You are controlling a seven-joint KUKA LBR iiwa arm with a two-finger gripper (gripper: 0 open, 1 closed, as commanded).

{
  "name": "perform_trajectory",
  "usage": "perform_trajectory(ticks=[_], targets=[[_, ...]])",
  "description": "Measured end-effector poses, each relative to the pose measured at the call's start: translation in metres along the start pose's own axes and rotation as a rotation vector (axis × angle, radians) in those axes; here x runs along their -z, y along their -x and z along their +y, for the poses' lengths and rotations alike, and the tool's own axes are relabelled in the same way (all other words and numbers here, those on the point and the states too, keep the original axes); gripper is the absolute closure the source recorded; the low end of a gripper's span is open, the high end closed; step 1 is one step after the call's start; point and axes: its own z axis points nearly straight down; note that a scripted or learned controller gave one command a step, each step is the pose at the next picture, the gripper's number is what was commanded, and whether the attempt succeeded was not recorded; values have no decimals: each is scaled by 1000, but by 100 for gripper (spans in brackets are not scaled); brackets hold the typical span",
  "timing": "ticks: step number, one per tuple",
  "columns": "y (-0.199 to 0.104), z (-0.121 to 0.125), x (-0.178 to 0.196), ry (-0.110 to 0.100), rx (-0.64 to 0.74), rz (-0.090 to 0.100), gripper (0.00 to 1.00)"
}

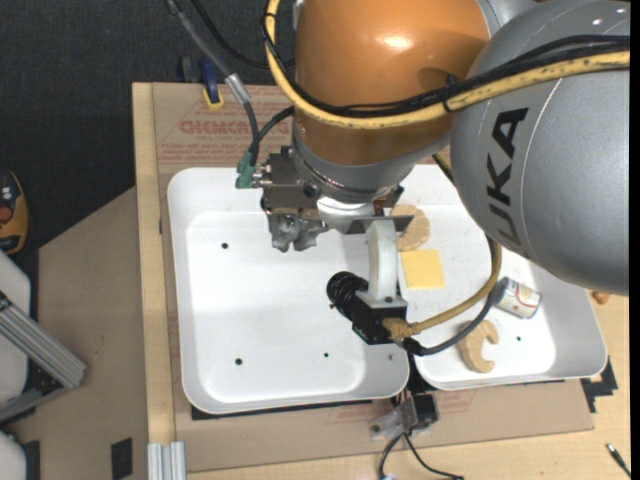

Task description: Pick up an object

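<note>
Flat yellow block (422,268), right bin (560,360)

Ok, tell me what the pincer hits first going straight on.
Most likely the floor of the left bin: the pincer points down at it, though height is hard to judge.

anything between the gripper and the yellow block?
No loose thing visible. The gripper hangs over the left bin; the yellow block lies in the right bin, next to a tan round piece. Only the bins' adjoining rims lie between, and the arm hides part of that stretch.
</note>
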Motion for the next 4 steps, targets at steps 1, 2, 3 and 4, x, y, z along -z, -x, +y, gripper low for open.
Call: perform_trajectory(ticks=[1, 2, 3, 4], targets=[[1, 0, 172, 32, 2, 15, 100], [0, 0, 43, 0, -1, -1, 100], [1, 3, 169, 28, 2, 13, 100], [1, 0, 37, -1, -1, -1, 100]])
